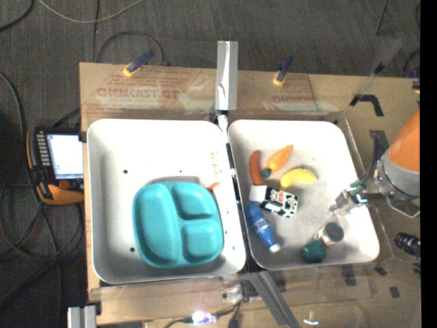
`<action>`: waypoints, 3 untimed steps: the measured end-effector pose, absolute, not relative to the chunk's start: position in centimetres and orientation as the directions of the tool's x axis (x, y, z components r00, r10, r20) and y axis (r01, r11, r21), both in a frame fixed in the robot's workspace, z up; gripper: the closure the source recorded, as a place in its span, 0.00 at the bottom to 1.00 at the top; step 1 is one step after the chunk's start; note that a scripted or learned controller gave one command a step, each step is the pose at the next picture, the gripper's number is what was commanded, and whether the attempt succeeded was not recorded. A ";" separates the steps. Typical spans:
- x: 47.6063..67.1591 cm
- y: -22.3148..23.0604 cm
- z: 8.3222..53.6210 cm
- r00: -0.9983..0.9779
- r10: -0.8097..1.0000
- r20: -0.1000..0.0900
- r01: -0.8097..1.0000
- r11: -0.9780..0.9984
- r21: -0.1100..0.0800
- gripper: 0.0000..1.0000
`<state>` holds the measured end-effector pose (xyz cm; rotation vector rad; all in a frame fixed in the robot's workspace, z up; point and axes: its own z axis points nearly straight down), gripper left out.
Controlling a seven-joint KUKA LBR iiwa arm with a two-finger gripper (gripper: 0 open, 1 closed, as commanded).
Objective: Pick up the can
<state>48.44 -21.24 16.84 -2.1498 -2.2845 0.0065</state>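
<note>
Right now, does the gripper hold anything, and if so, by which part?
Nothing is held. The gripper hovers near the right bin's right wall, its jaws apart with nothing between them. The can lies below it on the bin floor.

Two white bins point(102, 183) sit side by side. One holds one teal divided tray point(177, 224). The other holds two carrots point(280, 157), one banana point(298, 177), one blue bottle point(261, 227), one can point(330, 233), one patterned box point(280, 201) and one dark green object point(313, 252).

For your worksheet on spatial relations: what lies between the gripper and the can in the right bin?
In the camera view, only bare white bin floor separates the gripper from the can just below it.
</note>
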 end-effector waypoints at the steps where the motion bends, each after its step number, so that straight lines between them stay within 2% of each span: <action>1: 48.4 -21.2 16.8 -0.061 0.998 0.001 0.998 0.061 -0.006 0.00; 2: 50.6 -20.9 15.9 -0.116 0.993 0.000 0.993 0.116 -0.007 0.00; 3: 49.0 -21.6 9.7 -0.185 0.983 0.007 0.983 0.185 -0.002 0.00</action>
